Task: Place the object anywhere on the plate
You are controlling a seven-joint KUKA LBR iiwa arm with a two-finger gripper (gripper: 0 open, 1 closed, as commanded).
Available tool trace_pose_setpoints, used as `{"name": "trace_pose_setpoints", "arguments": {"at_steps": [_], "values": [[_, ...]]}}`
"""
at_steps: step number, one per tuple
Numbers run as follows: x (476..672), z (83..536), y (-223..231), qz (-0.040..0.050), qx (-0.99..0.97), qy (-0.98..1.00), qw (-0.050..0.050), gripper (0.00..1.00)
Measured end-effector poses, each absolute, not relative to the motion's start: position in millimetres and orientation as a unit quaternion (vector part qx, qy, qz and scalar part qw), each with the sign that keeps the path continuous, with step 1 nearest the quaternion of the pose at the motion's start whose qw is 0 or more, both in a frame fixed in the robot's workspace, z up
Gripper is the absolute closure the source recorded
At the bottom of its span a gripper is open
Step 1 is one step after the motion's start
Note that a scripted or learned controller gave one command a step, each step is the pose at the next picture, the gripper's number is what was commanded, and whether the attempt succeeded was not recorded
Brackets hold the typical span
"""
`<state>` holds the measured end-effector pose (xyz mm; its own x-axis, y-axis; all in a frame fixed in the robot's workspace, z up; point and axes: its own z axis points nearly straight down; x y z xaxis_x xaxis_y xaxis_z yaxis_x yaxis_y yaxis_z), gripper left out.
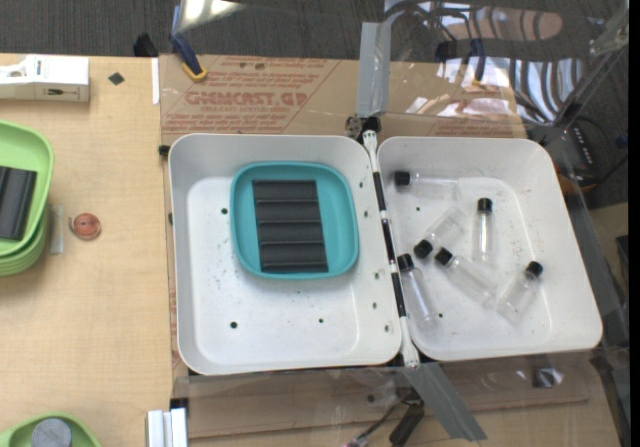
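- Camera view: two shallow white bins are set side by side on the bench, their inner edges touching along the middle.
- A teal plate (245,235) with rounded corners lies flat in the left bin (200,335), towards its far half.
- A dark grey ridged insert (292,227) is seated in the middle of the plate, its ridges running from left to right.
- Six clear vials with black caps are scattered in the right bin (570,330), all lying on its floor and none on the plate.
- One vial (418,181) lies near the far left corner of that bin.
- A second vial (485,227) lies near the centre, its cap pointing to the far side.
- Two vials (447,231) (472,281) are seen with their caps just beside each other, their bodies pointing apart.
- A fifth vial (421,301) lies along the bin's left wall.
- The sixth vial (516,299) lies towards the right, near side.
- A sheet of cardboard (260,95) with red print lies behind the bins.
- On the wooden bench (90,335) to the left, a green tray (32,150) is cut by the edge, a small reddish disc (87,225) lies beside it, and a white box (45,80) rests further back.
- Whether the jaws are released or clenched cannot be told.
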<state>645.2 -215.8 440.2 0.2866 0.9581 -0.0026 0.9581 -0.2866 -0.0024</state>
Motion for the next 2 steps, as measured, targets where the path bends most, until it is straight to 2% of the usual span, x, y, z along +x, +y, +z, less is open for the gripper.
{"name": "trace_pose_setpoints", "arguments": {"at_steps": [2], "values": [[645.1,440.2,-215.8,0.0018,-0.802,-0.597,0.000,0.00]]}}
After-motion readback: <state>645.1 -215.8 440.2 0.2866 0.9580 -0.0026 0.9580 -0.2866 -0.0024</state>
